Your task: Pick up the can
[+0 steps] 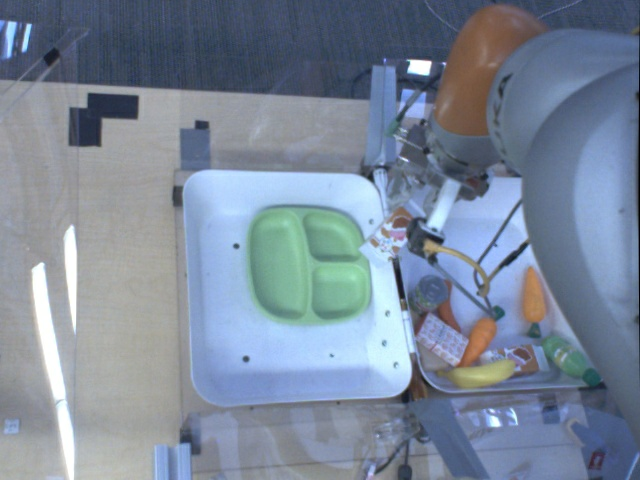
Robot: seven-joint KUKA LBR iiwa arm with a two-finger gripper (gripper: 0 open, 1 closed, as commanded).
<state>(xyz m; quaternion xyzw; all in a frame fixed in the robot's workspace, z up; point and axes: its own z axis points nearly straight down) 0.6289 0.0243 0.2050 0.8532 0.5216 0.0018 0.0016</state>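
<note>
Silver-topped, the can [431, 292] stood in the right bin [436, 376] near its left wall, beside a carrot [478, 339]; the hand [405, 230] hovered above; its grip I couldn't tell.

Two shallow white bins [215, 268] sit side by side. One green divided plate [308, 264]. Two orange carrots [478, 340], one yellow banana [482, 373], one grey round can [431, 292], one green bottle [568, 358], one red-and-white checkered packet [441, 339].
</note>
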